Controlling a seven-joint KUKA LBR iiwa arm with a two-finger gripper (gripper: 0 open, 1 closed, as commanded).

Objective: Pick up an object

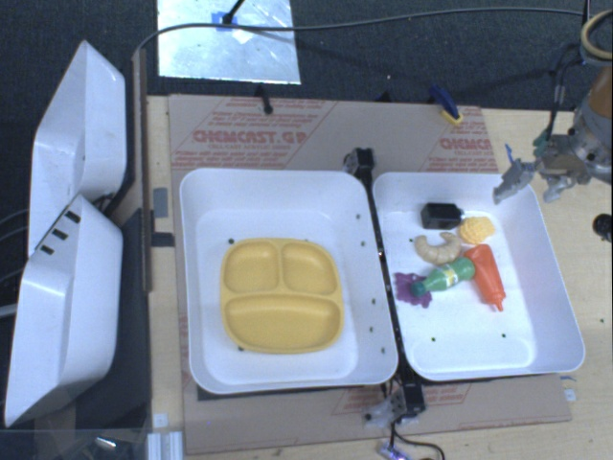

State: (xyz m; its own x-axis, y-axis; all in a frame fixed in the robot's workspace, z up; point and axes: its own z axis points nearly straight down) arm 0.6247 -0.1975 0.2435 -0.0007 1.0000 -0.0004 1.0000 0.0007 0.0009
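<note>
Gripper (533, 174) sits at the top-right corner of the right bin (551, 257), about over its rim, fingers spread apart with nothing between them. Camera view: all pickable stuff is clustered in the upper middle of that bin, down and to the left of the gripper in the picture, near but not under it. Closest is the black block (442, 216), with a yellow piece (477, 228) just right of it. Below those, a tan curved piece (438, 248), then a green bottle (447, 276) lying on its side, long axis roughly left-right with a slight tilt, its left end touching a purple item (413, 290). Orange carrot (488, 275) lies just right of the bottle, long axis running top-left to bottom-right. Items are touching or nearly so, my guess is a clean grasp needs the fingers across a short axis; carrot's outer side looks freest. Left bin (206, 209) holds a yellow divided tray (283, 295), well apart from the gripper.
</note>
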